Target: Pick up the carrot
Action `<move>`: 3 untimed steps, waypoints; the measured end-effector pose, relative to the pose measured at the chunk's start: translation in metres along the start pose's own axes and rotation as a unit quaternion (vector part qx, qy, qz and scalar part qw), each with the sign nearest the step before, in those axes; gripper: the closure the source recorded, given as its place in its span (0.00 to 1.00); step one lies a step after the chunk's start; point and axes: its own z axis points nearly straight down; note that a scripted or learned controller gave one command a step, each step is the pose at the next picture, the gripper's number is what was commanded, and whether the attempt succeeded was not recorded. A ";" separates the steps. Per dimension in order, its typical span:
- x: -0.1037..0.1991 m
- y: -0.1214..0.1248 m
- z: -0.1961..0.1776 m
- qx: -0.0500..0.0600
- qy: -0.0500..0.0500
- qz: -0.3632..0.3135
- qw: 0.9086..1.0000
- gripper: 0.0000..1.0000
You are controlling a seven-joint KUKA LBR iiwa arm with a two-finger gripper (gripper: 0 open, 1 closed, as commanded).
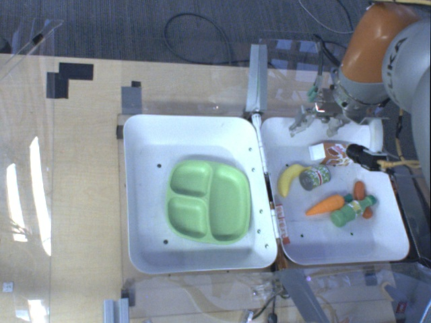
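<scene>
In the left bin [145, 153], on the tabletop: a green divided tray [209, 200], set near the middle, with white floor bare all around it.

In the right bin [350, 244], about mid-floor: the carrot [325, 205], lying flat, narrow tip toward the left wall, thick end just beside a green bottle [349, 214]. Behind it, a banana [291, 178] next to a small can [315, 177]. A red-orange piece [359, 190] near the bottle. A brown-and-white packet [335, 153] farther back. Open floor along the near wall and in the near corners.

Over the far end of the right bin: the hand [320, 120], fingers spread, gripping nothing, well apart from the carrot.
</scene>
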 end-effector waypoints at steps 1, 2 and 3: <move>-0.060 -0.094 0.085 0.001 0.000 0.095 0.996 0.00; -0.061 -0.158 0.104 -0.007 -0.001 0.081 0.997 0.00; -0.022 -0.167 0.044 -0.001 0.000 -0.043 0.999 0.00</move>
